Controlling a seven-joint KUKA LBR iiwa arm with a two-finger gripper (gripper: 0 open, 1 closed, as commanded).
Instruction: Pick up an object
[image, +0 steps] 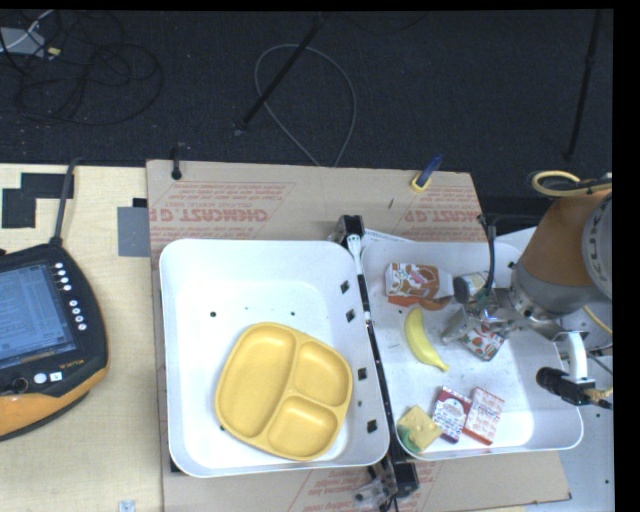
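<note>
the pincer (478, 322) is hanging over the right bin (545, 430), its opening impossible to tell, right above a small red can (485, 343). a curved banana (424, 339) is lying just left. far left, a smooth yellow divided plate (282, 390) is filling the left bin (190, 300).

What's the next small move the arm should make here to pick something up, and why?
Probably a short straight lift to test the grasp. The gripper is low in the right bin, right at a small red and white packet, but the view is too cluttered to tell whether anything is held. The banana lies close on its left, so sideways motion risks nudging it.
</note>
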